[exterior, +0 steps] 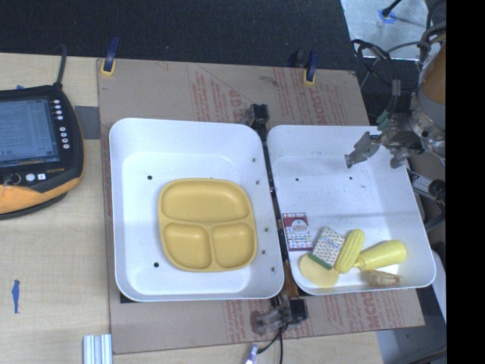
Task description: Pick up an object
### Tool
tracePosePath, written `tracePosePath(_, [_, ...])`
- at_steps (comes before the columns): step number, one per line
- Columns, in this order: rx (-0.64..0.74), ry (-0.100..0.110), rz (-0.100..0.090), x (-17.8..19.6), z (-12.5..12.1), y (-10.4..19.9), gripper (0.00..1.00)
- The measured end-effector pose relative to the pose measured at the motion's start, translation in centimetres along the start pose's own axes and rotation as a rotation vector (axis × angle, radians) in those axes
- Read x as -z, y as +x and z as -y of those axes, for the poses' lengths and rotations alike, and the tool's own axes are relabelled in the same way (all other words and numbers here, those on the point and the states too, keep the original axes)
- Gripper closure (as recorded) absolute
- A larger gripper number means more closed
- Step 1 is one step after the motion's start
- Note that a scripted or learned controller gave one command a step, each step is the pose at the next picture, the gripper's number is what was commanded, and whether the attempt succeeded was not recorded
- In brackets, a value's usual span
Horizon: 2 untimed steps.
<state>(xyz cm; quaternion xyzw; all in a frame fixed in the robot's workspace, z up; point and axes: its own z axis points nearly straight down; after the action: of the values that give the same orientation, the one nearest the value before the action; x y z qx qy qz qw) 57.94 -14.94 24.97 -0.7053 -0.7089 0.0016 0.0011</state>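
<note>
Gripper (369, 152) hangs over the upper part of the right bin (424, 226), nothing between its fingers; we can't tell if they're open or shut, the wrist is partly cut off at the frame edge.

Camera view: all pickable stuff is bunched along the right bin's lower edge, well apart from the gripper. We see a small red-and-white box (296, 230), a green packet (328, 246), a toy corn cob (349, 249), a yellow bottle-like piece (382, 255), a flat yellow disc (316, 271) and a tan bit (381, 279) we can't identify. Left bin (121, 203) holds a yellow divided tray (206, 224).

Our read: the corn cob looks light, rigid plastic, probably slick and rounded, so pinch across its middle. It's touching the packet and the yellow piece, so finger room is tight. The disc sits partly under its neighbours; too flat to grab cleanly.
</note>
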Motion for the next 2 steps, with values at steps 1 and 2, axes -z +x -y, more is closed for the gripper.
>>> tracePosePath(1, [0.003, 0.002, 0.000, -5.9, -4.9, 8.9, 0.00])
tracePosePath(2, [0.004, 0.000, 0.001, -5.7, -7.8, 23.9, 0.00])
